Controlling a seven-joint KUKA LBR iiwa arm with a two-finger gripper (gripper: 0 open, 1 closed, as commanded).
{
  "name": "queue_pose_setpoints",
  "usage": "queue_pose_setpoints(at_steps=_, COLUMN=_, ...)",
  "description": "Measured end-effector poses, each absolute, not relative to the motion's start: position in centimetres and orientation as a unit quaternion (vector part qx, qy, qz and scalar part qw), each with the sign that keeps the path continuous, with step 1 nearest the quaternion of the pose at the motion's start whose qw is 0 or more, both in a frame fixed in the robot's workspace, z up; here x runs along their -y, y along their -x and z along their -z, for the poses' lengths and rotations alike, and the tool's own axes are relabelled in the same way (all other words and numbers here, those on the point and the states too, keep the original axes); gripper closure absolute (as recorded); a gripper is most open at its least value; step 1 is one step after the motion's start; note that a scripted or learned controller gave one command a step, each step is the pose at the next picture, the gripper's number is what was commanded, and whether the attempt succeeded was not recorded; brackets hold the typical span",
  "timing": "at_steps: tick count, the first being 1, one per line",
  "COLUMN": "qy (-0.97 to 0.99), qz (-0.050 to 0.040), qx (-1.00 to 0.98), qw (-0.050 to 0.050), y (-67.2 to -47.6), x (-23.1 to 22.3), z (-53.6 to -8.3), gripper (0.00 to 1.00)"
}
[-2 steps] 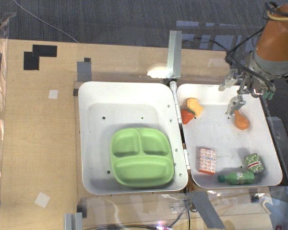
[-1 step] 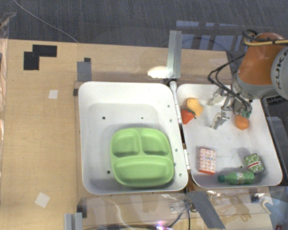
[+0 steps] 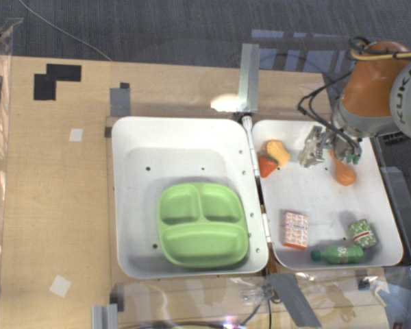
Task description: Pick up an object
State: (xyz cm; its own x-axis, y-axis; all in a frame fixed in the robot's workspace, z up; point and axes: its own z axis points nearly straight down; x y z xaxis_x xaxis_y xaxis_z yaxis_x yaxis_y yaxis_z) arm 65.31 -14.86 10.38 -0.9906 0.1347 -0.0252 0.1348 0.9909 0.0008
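in the upper right of the frame, above the right white bin (image 3: pixel 392 242), the jaws (image 3: pixel 327 149) hang low beside a small orange carrot-shaped toy (image 3: pixel 344 172), near it yet apparently not gripping. we would centre over that toy before descending, keeping clear of the bin wall. we cannot tell how far the jaws stand apart; nothing shows between them. other candidates: a yellow-and-red toy (image 3: pixel 273 157) upper left, a patterned red box (image 3: pixel 295 229), a green bottle (image 3: pixel 338 253) lower down.
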Motion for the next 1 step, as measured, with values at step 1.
queue_pose_setpoints(at_steps=1, qy=0.128, qz=0.0004, qx=-0.992, qw=0.01, y=-62.54, x=5.56, z=-20.28, gripper=1.0)
